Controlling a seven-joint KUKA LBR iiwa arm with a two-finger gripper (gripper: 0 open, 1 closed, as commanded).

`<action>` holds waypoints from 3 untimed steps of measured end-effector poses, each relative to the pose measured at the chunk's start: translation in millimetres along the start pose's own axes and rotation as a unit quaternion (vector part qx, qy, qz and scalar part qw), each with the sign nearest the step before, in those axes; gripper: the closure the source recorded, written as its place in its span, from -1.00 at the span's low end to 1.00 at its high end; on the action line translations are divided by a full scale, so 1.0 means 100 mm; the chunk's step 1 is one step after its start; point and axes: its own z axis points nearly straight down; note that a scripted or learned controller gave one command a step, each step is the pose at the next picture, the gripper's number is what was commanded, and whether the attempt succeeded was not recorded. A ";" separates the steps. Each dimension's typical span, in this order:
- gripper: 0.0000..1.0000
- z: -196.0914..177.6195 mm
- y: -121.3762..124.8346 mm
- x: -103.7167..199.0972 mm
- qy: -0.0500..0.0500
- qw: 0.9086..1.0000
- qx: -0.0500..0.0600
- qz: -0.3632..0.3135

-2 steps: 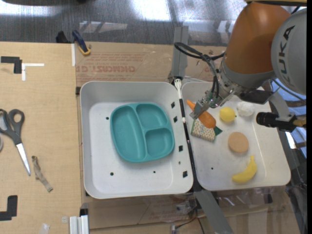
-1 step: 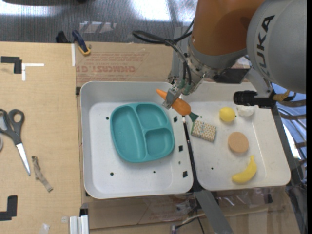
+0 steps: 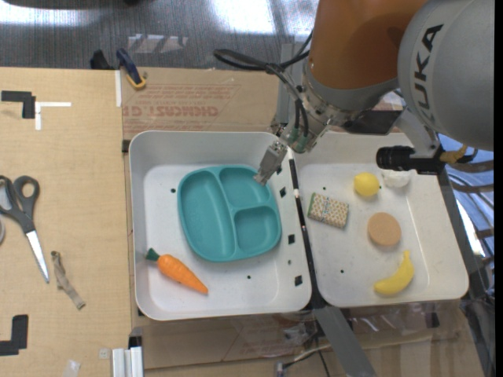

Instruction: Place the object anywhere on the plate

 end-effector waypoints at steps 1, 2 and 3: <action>1.00 -0.05 0.02 -0.01 0.000 1.000 0.003 -0.001; 1.00 -1.66 0.16 0.63 -0.001 0.996 -0.002 -0.091; 1.00 -1.65 0.14 0.45 -0.001 0.975 -0.002 -0.224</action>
